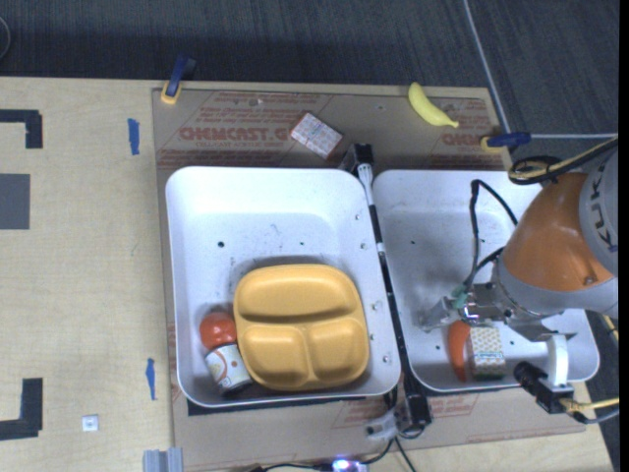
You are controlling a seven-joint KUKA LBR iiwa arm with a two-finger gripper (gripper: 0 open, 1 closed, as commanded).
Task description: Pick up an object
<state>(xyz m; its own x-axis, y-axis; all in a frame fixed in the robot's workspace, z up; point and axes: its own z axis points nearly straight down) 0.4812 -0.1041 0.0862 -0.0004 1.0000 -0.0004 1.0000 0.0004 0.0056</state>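
The worktop (69,293) carries a cardboard sheet (236,131) with two white bins side by side on it. The left bin (256,214) holds a yellow tray (300,324), turned upside down near the front wall, and an orange-capped bottle (221,350) lying just beside the tray's left edge. The arm (565,244) reaches over the right bin (432,224), its claw (462,313) low near the bin's front. A can (474,350) with an orange end lies on the bin floor just below the claw; whether the claw is clenched or released cannot be told. A banana (430,106) and a small box (314,134) lie on the cardboard behind the bins.
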